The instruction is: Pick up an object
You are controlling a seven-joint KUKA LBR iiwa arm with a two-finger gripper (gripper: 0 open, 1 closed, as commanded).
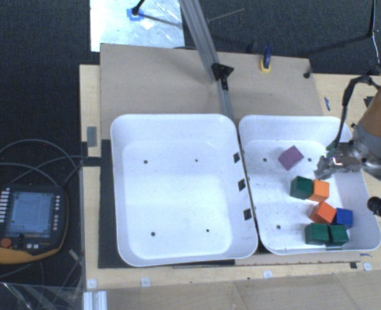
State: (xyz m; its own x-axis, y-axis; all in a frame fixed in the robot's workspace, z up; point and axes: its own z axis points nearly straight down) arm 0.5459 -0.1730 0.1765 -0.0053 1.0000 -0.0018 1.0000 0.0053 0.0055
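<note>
Six small blocks lie in the right bin [268, 237] toward the table's right edge, a purple block [290, 157] apart from the green, orange and blue cluster [321, 208], beside the gripper [331, 165].

We count two white bins [177, 124] side by side. In the one at three o'clock lie seven blocks: one purple block [290, 157], three green blocks [301, 188], two orange blocks [321, 189] and one blue block [343, 217].
</note>
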